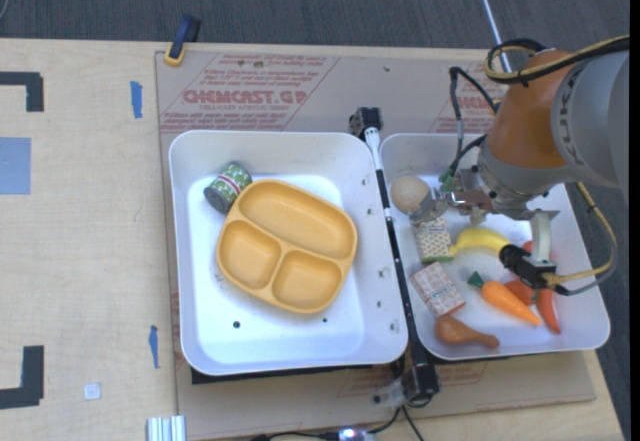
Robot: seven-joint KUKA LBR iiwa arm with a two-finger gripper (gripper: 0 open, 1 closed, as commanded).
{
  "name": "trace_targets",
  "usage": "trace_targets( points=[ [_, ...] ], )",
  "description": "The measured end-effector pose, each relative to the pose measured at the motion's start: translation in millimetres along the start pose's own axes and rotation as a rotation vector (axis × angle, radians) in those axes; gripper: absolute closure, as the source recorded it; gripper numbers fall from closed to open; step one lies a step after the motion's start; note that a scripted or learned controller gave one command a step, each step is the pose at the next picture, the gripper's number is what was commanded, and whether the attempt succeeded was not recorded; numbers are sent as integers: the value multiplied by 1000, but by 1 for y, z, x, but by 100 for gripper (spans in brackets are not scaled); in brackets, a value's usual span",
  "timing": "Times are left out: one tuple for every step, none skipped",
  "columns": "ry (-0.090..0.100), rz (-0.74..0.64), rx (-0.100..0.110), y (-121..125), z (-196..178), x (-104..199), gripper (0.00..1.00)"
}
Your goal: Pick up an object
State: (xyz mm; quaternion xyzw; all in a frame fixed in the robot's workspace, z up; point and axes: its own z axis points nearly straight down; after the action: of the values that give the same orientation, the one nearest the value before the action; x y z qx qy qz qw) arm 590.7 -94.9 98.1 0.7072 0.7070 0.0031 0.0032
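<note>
**Pincer low in the right bin, nothing plainly held**

The pincer (pixel 447 197) hangs low over the right white bin (pixel 590 329), just beside the pale round egg-like toy (pixel 408 194) and the small green-printed box (pixel 434 240); whether it is apart or together I cannot tell. The likely pick lies here, where the yellow banana (pixel 483 241) and orange carrots (pixel 510 301) crowd together. The yellow divided plate (pixel 286 245) sits in the left bin (pixel 190 229) on the worktop (pixel 80 229).
</note>
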Motion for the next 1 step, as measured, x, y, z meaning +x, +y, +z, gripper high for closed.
trace_targets(
  points=[
    [1,0,8,-41,12,4,0]
  ],
)
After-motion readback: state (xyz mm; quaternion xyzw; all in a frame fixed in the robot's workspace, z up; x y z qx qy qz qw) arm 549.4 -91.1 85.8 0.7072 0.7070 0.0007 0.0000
